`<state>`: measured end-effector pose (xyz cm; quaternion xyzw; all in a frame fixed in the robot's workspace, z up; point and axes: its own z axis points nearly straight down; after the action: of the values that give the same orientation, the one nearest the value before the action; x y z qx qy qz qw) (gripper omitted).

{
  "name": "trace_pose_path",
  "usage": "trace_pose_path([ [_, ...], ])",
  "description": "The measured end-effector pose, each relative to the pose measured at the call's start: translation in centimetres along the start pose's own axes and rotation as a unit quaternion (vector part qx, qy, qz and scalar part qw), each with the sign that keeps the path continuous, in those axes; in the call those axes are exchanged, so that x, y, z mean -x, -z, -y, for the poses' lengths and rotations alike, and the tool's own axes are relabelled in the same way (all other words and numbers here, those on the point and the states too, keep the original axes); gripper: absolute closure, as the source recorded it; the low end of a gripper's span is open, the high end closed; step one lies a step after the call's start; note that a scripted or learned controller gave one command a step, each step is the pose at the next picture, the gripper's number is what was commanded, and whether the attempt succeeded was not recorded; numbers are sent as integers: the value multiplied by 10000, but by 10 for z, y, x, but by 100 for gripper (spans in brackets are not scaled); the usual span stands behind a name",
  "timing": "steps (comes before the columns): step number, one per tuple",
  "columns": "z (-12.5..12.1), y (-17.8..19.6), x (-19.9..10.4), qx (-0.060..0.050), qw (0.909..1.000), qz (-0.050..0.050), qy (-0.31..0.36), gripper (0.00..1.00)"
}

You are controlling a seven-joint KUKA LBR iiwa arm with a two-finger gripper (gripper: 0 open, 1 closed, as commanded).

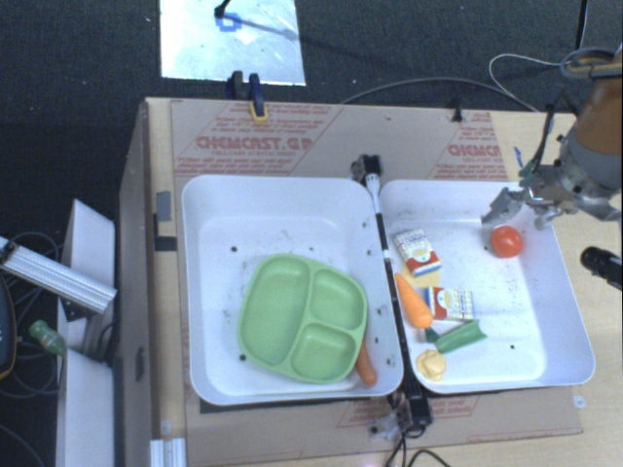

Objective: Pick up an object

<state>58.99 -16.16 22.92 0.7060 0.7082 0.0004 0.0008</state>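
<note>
Gripper (519, 208) positioned above the red tomato (505, 241) in the right bin (569, 348).

The fingers are spread, released, with nothing between them; the tomato lies just below them, near the bin's far right corner, well apart from the cartons (417, 252), carrot (414, 302) and green pepper (459, 337). Probable faults: the round tomato rolls away if one finger contacts it first, or a descent offset toward the bin wall closes on nothing. The green plate (304, 317) in the left bin (209, 261) poses no interference.
</note>
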Motion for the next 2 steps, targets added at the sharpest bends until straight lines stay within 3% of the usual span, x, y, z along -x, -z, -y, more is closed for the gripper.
trace_pose_path([
  [1, -42, -145, 45, 0, 10000, 3, -6, 0],
  [2, -43, -133, 46, 24, 10000, 13, 5, 100],
])
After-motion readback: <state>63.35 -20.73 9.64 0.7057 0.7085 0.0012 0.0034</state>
